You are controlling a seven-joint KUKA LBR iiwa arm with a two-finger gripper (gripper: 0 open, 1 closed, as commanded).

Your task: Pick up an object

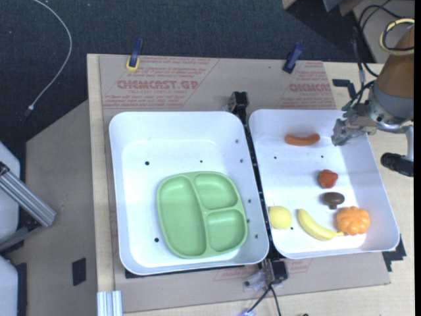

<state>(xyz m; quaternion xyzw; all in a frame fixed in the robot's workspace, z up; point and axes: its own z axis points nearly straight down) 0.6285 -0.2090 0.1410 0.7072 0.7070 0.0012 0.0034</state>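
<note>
We see our gripper [342, 134] at the right bin's [375, 176] far right edge, just beside the sausage [302, 139]; whether the fingers are open we cannot tell, nothing visibly held. The sausage looks light, smooth, likely slippery; we'd take it across its middle

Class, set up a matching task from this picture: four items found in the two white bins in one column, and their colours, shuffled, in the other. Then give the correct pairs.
Items:
1. divided plate
2. banana
3. sausage
4. pumpkin

Colours:
A. yellow
B. reddish-orange
C. light green
D. bright orange

Pairs: 1-C, 2-A, 3-B, 4-D
</note>
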